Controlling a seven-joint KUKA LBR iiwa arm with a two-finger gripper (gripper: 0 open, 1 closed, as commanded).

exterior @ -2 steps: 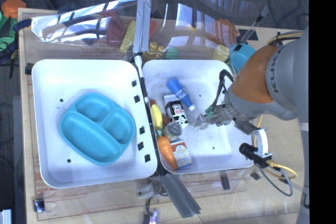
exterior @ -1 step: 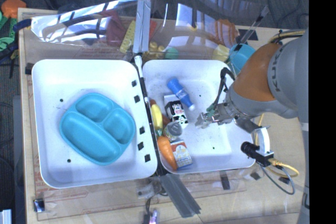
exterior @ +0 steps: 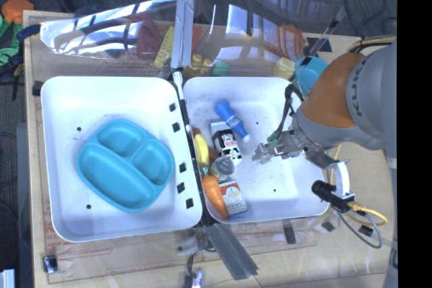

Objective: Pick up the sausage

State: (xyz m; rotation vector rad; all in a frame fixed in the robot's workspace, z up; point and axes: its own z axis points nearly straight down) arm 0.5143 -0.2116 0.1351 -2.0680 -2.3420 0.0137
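Bench: two shallow white bins side by side, seen from above at a slant.
Left bin (exterior: 61,104): holds a blue divided plate (exterior: 125,163) with three compartments, lying near the middle.
Right bin (exterior: 277,195): small things crowd its left wall; its right half is bare white floor.
Arm (exterior: 351,101): grey with an orange band, reaching in from the right over the right bin's far right corner.
Gripper (exterior: 268,152): low over the bare floor of the right bin, pointing left, well apart from the cluster; nothing shows in its grasp, and I cannot tell whether it is parted or closed.
Sausage (exterior: 212,156): probably the small reddish-brown piece wedged between the yellow banana (exterior: 201,148) and a silver can (exterior: 223,166), near the bin's left wall; it is mostly hidden, so this is uncertain.
Other things in the cluster: a blue bottle (exterior: 228,117) lying tilted at the top, a black-and-white toy (exterior: 227,141) below it, an orange carrot (exterior: 213,193) and a small carton (exterior: 233,199) at the near edge.
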